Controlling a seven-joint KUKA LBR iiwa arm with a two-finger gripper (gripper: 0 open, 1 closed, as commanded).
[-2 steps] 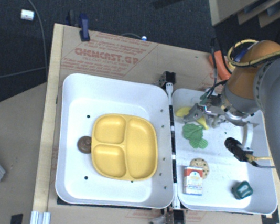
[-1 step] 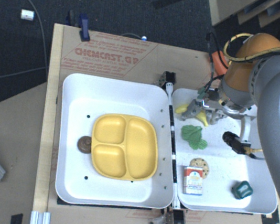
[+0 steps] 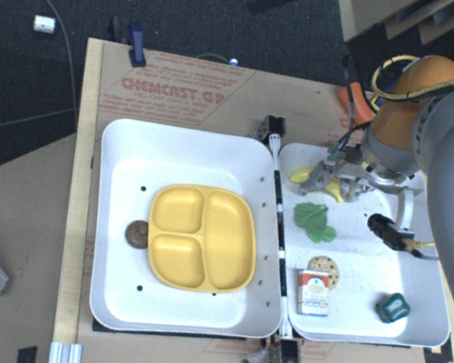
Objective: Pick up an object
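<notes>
The gripper (image 3: 330, 183) is down at the back of the right white bin (image 3: 423, 325), right by a small yellow thing (image 3: 301, 176).
I cannot tell if it grips anything. A green leafy toy (image 3: 316, 221) lies just in front. Nearer are a round cookie (image 3: 324, 266), a red and white box (image 3: 314, 293) and a teal block (image 3: 393, 308). The left white bin (image 3: 112, 200) holds a yellow tray with three parts (image 3: 200, 237) and a brown disc (image 3: 137, 233).
</notes>
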